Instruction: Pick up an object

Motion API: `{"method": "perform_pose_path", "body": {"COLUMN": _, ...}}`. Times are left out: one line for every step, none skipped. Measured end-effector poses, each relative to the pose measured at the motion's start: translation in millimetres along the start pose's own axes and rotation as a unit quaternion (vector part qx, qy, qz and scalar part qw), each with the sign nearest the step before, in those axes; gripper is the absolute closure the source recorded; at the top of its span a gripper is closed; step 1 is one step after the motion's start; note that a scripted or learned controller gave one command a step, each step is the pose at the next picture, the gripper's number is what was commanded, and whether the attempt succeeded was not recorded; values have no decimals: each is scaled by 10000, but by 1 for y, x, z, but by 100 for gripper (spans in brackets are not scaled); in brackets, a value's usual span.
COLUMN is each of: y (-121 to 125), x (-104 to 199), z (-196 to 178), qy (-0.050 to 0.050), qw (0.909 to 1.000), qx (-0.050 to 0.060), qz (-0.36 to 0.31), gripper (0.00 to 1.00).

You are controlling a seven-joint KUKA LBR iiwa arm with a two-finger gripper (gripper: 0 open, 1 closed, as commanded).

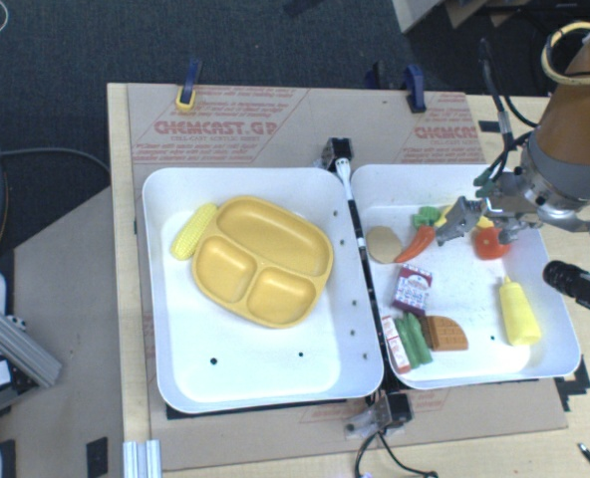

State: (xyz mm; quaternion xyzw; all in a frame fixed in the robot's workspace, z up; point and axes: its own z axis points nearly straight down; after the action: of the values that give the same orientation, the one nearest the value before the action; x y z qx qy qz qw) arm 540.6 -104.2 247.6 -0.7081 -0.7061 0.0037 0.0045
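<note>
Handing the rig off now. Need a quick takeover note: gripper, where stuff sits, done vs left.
Gripper: low over the back of the right bin, between the carrot and the red item. Finger state unclear; nothing visibly held.
Right bin: yellow bottle, small maroon carton, green pieces, brown waffle-like piece, tan round piece.
Left bin: yellow divided tray, corn cob beside it.
Done: no pick visible.
Left: grasp and lift any one object.
</note>
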Motion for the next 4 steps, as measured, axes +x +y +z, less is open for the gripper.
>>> {"method": "perform_pose_path", "body": {"y": 2, "x": 0, "z": -6, "qy": -8, "qw": 10000, "qx": -61, "qz": -14, "gripper": 0}}
{"method": "perform_pose_path", "body": {"y": 11, "x": -2, "z": 52, "qy": 3, "qw": 10000, "qx": -25, "qz": -11, "gripper": 0}}
{"method": "perform_pose_path", "body": {"y": 17, "x": 0, "z": 114, "qy": 6, "qw": 10000, "qx": -17, "qz": -11, "gripper": 0}}
{"method": "perform_pose_path", "body": {"y": 16, "x": 1, "z": 166, "qy": 5, "qw": 10000, "qx": -27, "qz": -9, "gripper": 0}}
